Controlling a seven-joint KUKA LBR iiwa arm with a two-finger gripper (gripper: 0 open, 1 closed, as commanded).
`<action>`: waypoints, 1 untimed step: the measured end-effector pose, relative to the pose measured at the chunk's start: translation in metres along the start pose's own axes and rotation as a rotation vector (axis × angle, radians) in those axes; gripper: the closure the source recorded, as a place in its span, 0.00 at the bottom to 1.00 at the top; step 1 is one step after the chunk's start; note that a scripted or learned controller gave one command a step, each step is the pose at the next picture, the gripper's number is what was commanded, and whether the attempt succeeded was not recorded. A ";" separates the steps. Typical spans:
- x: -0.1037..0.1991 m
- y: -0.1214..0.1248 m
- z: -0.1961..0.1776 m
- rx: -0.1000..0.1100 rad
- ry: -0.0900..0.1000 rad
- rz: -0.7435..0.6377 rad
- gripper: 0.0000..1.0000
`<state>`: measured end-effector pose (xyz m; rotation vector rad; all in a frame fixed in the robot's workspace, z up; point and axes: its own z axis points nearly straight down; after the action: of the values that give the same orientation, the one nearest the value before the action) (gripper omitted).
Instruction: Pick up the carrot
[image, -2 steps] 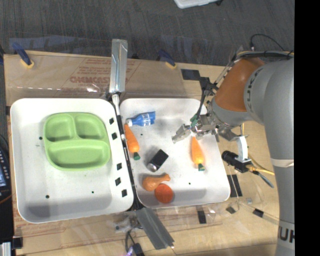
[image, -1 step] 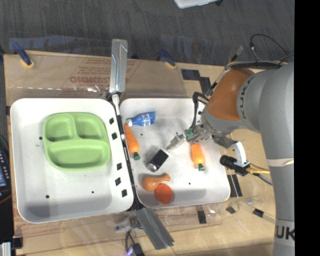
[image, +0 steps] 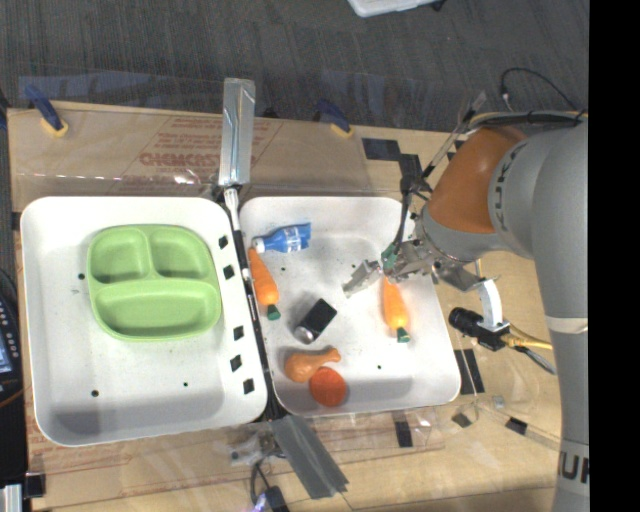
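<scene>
Right bin (image: 430, 385), front: orange-red ball (image: 329, 386) touching a drumstick-like toy (image: 305, 361). Black block (image: 316, 318) mid-bin. One carrot (image: 395, 308) lies just below the tool (image: 376, 272), not gripped; tool state: cannot tell. Second carrot (image: 264, 282) by the left wall. Blue bottle (image: 284, 239) at back.

bench (image: 120, 470) | left bin (image: 50, 400) | right bin (image: 430, 350), side by side

Two white bins (image: 60, 420), one green divided plate (image: 155, 280), two carrots (image: 264, 280), one blue bottle (image: 285, 239), one black block (image: 316, 319), one chicken drumstick (image: 308, 362), one red ball (image: 329, 386).
</scene>
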<state>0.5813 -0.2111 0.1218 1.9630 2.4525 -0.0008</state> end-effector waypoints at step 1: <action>0.005 -0.006 0.030 0.002 0.003 -0.123 0.00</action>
<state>0.5743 -0.2077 0.0921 1.8109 2.5709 0.0001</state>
